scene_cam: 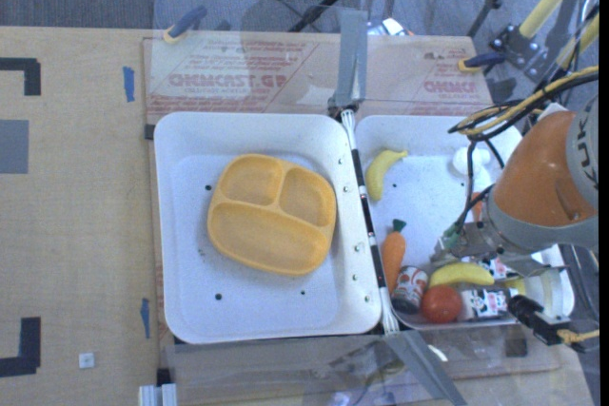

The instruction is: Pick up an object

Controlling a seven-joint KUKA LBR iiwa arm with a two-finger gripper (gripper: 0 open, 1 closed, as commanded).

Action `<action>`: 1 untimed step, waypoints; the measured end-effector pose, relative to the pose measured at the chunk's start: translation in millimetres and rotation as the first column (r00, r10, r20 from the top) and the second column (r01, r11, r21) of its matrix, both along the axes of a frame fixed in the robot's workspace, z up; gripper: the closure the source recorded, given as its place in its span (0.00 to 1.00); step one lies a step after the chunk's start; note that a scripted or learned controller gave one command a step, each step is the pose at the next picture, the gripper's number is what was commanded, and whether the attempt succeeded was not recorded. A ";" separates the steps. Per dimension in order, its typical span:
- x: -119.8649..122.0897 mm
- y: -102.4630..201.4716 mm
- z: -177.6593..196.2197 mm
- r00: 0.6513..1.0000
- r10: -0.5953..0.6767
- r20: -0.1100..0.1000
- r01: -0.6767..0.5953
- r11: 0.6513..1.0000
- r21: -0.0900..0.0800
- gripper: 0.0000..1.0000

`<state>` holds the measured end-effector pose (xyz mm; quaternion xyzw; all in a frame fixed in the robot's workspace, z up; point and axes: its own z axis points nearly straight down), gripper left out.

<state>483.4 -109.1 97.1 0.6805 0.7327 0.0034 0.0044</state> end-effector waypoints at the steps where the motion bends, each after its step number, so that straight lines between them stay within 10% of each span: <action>1: -0.7 -39.5 -9.5 0.996 0.090 -0.002 -0.090 0.996 0.002 1.00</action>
